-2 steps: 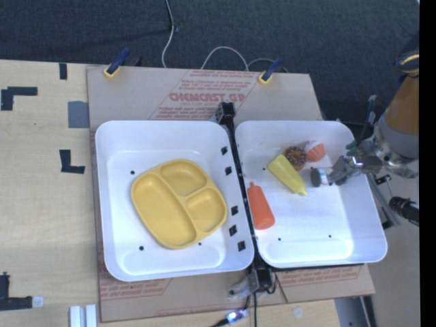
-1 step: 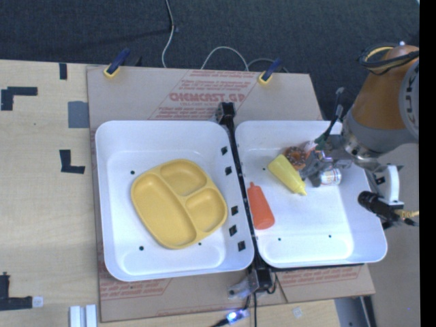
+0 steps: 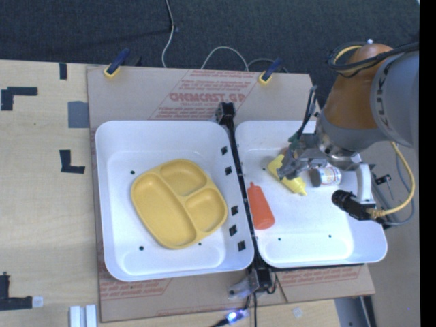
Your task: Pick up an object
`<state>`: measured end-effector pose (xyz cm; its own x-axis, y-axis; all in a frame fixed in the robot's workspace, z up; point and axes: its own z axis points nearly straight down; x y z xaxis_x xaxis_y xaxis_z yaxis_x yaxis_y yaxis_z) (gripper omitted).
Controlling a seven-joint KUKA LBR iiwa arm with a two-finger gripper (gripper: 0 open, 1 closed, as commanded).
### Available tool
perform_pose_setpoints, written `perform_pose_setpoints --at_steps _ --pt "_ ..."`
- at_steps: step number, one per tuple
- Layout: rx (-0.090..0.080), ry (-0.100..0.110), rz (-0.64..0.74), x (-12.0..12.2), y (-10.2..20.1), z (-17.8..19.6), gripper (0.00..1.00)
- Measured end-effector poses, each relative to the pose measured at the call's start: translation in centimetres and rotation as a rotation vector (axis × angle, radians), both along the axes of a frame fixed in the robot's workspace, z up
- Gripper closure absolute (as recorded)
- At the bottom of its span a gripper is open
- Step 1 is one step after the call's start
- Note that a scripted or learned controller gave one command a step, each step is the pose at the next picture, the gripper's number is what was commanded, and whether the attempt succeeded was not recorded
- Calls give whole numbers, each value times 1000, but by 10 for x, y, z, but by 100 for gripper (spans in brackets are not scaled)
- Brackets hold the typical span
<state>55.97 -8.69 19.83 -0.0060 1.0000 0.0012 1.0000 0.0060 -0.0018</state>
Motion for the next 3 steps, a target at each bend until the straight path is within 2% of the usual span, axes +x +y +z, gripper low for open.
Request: perform_pose_setpoints --at_steps 1,3 --pt "0 0 0 -1 51 -1 100" --pt "0 -1 1 20 161 25 100"
